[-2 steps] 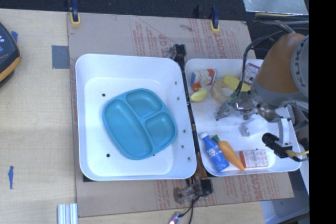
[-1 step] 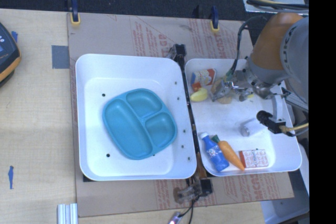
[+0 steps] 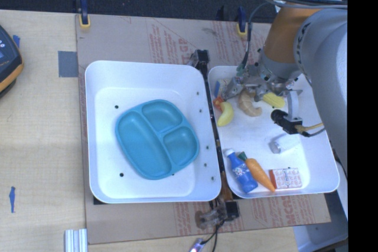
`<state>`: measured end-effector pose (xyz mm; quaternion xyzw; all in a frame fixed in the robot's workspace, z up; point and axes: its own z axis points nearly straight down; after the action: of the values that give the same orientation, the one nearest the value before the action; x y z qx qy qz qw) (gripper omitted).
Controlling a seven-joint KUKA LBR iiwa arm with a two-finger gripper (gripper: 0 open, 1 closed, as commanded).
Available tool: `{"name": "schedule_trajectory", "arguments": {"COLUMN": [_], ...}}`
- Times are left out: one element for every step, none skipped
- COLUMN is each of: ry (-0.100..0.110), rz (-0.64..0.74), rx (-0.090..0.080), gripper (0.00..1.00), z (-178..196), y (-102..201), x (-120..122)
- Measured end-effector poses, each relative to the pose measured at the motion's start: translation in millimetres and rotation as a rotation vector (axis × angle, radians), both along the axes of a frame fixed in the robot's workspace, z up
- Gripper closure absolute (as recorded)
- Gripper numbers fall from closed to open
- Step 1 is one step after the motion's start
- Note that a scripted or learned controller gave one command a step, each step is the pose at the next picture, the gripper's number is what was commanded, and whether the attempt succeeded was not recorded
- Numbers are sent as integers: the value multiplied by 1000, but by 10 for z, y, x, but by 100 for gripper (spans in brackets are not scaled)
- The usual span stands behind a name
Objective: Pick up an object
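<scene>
Gripper (image 3: pixel 251 90) is low in the far end of the right bin (image 3: pixel 319 183), hanging from the grey arm (image 3: pixel 322 50) with its orange band. Whether it is spread or closed cannot be told: dark metal and cables crowd the wrist, and nothing is plainly caught in it. Likeliest target, judged by closeness, is the tan lumpy object (image 3: pixel 250 106), right under the gripper and on the near side of it, possibly touching. A yellow piece (image 3: pixel 273 100) sits just beside the gripper toward the arm; a yellow-and-red piece (image 3: pixel 224 115) lies on the other side, toward the bin divider. Well nearer the camera than the gripper: a small grey block (image 3: pixel 277 144), a blue tube (image 3: pixel 240 170), a carrot (image 3: pixel 260 174) touching the tube, and a red-and-white box (image 3: pixel 286 177). Far across from the gripper, the left bin (image 3: pixel 100 127) holds a blue divided plate (image 3: pixel 156 137); both bins rest on the desk (image 3: pixel 41 144). Risks, as I judge them: crowded items may mean a closing gripper pinches two things, or nudges the tan object away; its rounded form could slip out on lifting; the bin wall sits close behind. Hard to read: the tan object's far edge, the yellow piece's full outline, and the black part (image 3: pixel 287 121) on the arm side, whose nature is unclear.
</scene>
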<state>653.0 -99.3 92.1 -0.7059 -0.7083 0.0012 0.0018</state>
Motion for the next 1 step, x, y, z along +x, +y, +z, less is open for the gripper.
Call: {"name": "schedule_trajectory", "arguments": {"ry": [4], "rz": [0], "rx": [-1], "gripper": [0], "z": [-6], "y": [8], "x": [20]}}
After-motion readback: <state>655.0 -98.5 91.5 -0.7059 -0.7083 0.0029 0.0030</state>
